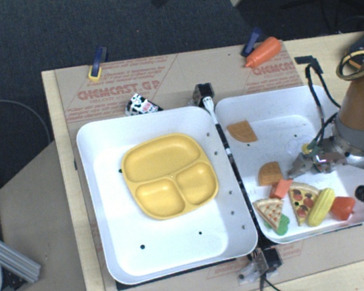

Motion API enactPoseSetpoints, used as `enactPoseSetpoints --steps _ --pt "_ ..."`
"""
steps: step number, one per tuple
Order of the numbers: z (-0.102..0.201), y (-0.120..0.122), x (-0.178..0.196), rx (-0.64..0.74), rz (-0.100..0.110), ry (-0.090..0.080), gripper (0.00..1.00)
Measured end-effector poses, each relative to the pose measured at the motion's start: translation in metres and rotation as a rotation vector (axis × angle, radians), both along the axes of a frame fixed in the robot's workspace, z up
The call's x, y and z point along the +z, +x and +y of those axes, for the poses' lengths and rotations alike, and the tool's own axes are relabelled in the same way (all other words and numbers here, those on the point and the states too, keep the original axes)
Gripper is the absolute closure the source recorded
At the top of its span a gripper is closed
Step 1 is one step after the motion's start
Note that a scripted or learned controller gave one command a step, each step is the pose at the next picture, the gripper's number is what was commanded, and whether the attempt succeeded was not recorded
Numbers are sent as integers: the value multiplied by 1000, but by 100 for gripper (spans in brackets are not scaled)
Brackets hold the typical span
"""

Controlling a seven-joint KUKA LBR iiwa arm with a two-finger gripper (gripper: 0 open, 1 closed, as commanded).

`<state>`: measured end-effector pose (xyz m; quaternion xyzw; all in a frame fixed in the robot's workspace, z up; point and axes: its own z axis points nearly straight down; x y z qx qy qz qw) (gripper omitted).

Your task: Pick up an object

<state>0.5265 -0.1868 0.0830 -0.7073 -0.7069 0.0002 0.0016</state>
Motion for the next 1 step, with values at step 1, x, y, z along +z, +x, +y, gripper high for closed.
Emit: enactPoseSetpoints --steps 1 --pt "-1 0 12 0 -3 -2 100"
